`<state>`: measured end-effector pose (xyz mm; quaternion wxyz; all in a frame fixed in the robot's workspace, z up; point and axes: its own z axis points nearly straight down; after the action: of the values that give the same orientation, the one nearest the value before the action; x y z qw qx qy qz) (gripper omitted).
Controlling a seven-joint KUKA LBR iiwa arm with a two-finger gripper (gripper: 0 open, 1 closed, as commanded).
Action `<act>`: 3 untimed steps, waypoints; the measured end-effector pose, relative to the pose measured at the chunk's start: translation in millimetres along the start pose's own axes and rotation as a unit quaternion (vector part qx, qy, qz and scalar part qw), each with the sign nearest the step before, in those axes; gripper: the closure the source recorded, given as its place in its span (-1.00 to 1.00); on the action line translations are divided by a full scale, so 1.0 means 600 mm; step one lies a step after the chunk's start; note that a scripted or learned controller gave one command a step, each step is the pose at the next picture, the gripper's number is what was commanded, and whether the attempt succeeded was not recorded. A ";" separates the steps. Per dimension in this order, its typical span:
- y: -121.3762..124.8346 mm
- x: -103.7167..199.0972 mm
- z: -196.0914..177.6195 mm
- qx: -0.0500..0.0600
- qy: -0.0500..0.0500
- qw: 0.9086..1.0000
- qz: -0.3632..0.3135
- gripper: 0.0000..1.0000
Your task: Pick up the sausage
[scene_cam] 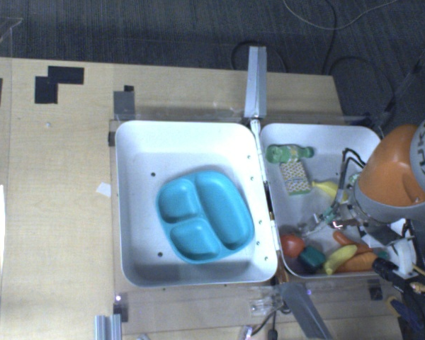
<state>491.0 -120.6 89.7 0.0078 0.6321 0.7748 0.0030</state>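
In the right bin [354,134], a short reddish-brown sausage [342,238] lies near the front wall, partly hidden under the wrist. My gripper [323,220] hangs low over the middle of that bin, just left of and behind the sausage. The grey arm with its orange band [398,170] covers the bin's right side. Nothing is visibly held.
Around the sausage lie a red tomato [292,245], a dark teal block [312,258], a yellow banana [339,258] and an orange carrot [361,262]. Further back are a green bottle [289,152], a patterned packet [295,177] and a yellow piece [327,188]. The left bin [138,151] holds a blue divided tray [204,214].
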 end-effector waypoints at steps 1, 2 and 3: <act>0.005 0.001 -0.020 -0.003 0.000 1.000 -0.001 1.00; 0.005 0.002 -0.020 -0.003 0.000 1.000 -0.001 -1.00; 0.002 0.001 -0.001 -0.001 0.002 0.998 -0.068 -1.00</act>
<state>491.8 -119.8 90.2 0.0070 0.5781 0.8160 0.0041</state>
